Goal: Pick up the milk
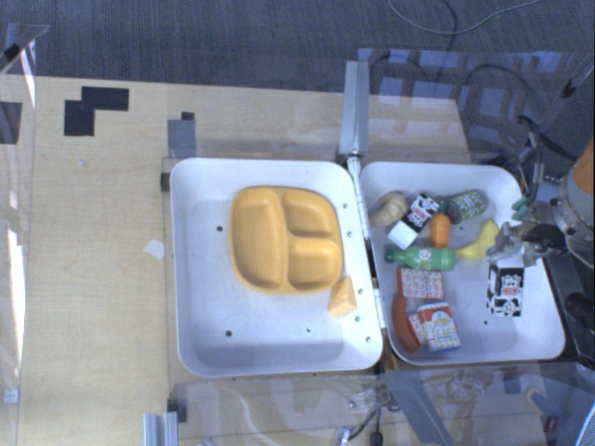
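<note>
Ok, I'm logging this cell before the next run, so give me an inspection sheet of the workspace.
Surface: wooden bench bearing a left bin and a right bin.
Job's things: cow-patterned milk carton lying in the right bin, just below the claw.
Clutter: yellow tray and cheese wedge in the left bin; green bottle, banana, carrot and juice box in the right.
Grippers: claw over the right bin's right side.
Cables: one looped on the carpet.
Surroundings: grey carpet.
</note>
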Motion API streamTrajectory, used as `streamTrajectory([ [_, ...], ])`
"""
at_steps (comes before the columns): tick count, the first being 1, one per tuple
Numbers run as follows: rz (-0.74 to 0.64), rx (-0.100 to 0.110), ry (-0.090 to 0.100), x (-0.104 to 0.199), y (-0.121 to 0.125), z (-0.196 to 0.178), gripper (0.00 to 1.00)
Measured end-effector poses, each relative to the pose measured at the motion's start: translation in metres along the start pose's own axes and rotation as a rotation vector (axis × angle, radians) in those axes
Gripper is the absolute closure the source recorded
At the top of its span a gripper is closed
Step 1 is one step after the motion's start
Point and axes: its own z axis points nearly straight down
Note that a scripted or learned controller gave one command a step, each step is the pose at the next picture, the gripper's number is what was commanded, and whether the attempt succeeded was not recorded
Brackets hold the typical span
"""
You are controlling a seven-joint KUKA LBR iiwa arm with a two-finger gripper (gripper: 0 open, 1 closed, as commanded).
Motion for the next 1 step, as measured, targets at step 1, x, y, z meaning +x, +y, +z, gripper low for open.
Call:
streamTrajectory([
  [1,-0.008,-0.003,-0.002,0.0008,0.0025,-0.0090,1.00],
])
